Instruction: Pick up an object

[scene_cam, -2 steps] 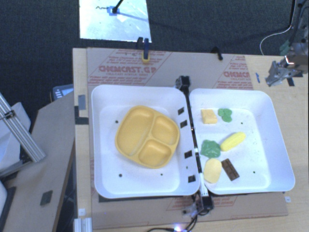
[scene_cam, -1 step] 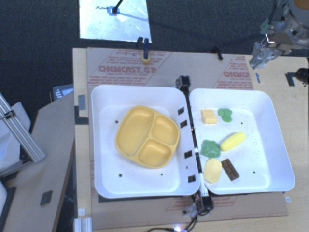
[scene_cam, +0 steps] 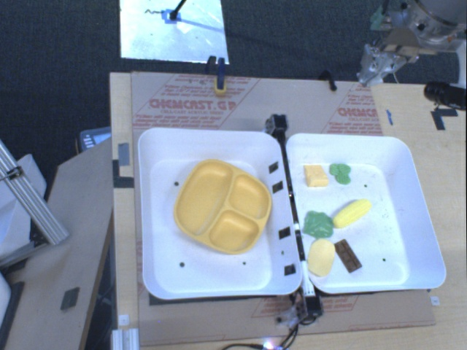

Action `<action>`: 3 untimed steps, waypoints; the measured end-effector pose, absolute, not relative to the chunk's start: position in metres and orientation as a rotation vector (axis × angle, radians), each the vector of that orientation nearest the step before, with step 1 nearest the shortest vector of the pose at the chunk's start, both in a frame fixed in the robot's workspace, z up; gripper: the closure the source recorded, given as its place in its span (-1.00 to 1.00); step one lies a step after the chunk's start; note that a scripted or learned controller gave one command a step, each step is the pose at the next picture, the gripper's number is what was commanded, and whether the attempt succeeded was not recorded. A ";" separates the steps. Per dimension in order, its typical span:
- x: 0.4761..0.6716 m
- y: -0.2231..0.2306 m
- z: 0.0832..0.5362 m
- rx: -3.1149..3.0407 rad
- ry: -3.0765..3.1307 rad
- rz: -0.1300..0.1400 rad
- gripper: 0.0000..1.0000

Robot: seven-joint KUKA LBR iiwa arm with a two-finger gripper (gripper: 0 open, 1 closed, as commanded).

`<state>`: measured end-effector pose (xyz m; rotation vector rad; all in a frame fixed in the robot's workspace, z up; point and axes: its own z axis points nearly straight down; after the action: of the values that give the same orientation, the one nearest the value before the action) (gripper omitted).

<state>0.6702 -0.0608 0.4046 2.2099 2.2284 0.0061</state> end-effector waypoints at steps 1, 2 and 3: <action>0.668 -0.052 0.296 2.222 2.229 -0.007 1.00; 0.669 0.068 0.306 2.205 2.238 0.008 1.00; 0.668 0.152 0.335 2.206 2.236 0.010 1.00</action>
<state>0.6683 0.1518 0.3345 2.2063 2.2356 0.0104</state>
